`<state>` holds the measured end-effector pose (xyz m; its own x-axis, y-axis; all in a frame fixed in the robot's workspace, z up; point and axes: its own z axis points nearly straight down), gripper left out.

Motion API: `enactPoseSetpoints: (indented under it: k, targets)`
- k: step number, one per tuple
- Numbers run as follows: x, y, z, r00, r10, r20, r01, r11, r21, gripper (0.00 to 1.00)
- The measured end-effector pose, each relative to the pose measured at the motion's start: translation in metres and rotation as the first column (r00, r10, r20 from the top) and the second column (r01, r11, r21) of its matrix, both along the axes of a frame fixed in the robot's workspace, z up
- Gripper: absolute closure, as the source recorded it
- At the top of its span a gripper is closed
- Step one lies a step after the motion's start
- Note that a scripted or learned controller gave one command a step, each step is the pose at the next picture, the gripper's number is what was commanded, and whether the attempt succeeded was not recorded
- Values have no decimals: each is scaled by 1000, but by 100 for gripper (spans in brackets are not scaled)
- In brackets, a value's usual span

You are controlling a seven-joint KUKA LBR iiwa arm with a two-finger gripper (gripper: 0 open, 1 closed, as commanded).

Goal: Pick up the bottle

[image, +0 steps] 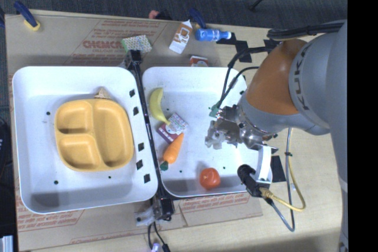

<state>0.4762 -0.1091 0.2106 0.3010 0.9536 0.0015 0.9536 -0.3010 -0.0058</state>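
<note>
Dark carpet runs along the 12 o'clock edge; below it sits the table point(307, 227), light wood w/ printed cardboard under two white bins.

Left bin point(23, 127): holds a yellow divided plate point(93, 134) lying flat at its centre, prob. a fixed prop for placing tasks. A blue clamp point(26, 16) at approx. 11 o'clock of that bin pins the cardboard down.

Right bin point(195, 77): banana point(156, 104) at its 10 o'clock, small snack packet point(175, 124) just beside and below it, carrot point(173, 150) touching the packet's lower side, tomato point(209, 177) at approx. 6 o'clock. All lie loose, scattered like items dropped for picking trials.

Bottle point(208, 35): blue w/ white label, lying on its side on the cardboard outside both bins, at 12 o'clock of the right bin, near a small carton point(180, 37). So the target isn't in the bin under the arm.

Gripper point(221, 134): hangs over the right bin's 3 o'clock side, above bare bin floor, well apart from the bottle. Its fingers are a blur of metal from this angle; can't tell how far open they are, and nothing visible is held between them. Judging by layout, the arm needs to travel toward 12 o'clock to reach the bottle.
</note>
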Motion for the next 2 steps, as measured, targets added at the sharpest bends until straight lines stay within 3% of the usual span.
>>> enactPoseSetpoints:
  k: [1, 2]
  targets:
    - [0, -26, 3, 973, -230, 1, 230, 973, -3, 100]
    - [0, 19, -18, 1000, -2, 0, 2, 1000, 0, 100]
